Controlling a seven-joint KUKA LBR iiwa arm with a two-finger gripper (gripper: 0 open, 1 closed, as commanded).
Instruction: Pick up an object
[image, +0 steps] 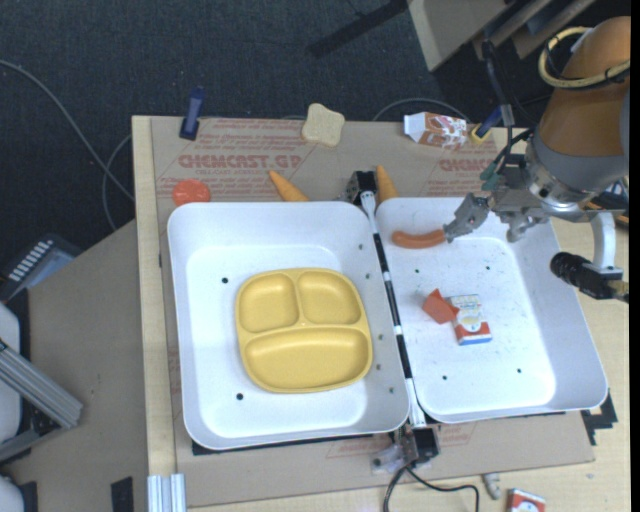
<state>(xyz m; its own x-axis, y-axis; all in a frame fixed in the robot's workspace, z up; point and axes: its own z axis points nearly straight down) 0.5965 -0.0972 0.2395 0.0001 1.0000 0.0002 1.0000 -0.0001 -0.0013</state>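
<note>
Reading "CHEMCAST" on brown board (240, 160) behind white bins (200, 400); carton (470, 320) print illegible.

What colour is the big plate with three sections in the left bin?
The plate is yellow, seen clearly in the camera view, in the left bin.

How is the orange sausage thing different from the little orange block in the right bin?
The sausage is long, thin and slightly curved; the orange block is short and chunky. The sausage lies near the far wall of the right bin, beside the gripper; the block sits mid-bin, touching a small carton. Both are orange and lie in the same bin.
</note>
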